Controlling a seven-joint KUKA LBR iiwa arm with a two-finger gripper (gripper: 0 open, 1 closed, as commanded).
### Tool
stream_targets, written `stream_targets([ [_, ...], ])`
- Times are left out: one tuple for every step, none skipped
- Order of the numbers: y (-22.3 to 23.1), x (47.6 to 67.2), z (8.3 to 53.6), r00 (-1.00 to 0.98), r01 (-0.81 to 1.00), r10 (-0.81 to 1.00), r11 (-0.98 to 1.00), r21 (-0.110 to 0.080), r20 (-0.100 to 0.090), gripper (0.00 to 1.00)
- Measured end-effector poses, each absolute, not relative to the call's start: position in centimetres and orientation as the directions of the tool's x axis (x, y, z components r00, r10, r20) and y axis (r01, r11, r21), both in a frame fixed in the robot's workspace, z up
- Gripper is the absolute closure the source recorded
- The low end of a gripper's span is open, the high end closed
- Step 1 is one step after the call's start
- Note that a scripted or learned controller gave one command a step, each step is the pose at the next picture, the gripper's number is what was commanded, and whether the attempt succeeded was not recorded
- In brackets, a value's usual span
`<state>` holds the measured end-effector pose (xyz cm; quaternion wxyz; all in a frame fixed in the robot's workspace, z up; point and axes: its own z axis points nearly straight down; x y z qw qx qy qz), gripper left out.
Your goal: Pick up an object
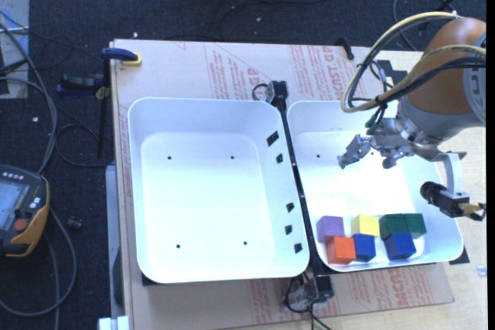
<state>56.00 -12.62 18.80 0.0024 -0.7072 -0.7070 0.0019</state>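
Several small blocks lie in a cluster along the near edge of the right bin (325, 127): a purple block (331, 226), an orange block (341, 249), a blue block (363, 247), a yellow block (366, 226), a green block (403, 224) and a darker blue block (399, 245). My gripper (373, 154) hangs over the middle of the right bin, well above and behind the blocks. Its fingers are spread apart with nothing between them.
The left bin (147, 166) stands beside the right one, with a black divider with clips (290, 166) between them. A blue clamp (120, 55) grips the bench's far left corner. Cables and a pendant (22, 209) lie on the floor at left.
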Motion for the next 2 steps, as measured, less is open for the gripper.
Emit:
stream_targets([
  [-12.6,56.1,19.1,0.0,1.0,1.0,0.0,0.0,0.0,0.0],
  [-13.2,55.6,14.6,0.0,1.0,1.0,0.0,-0.004,0.0,0.0],
])
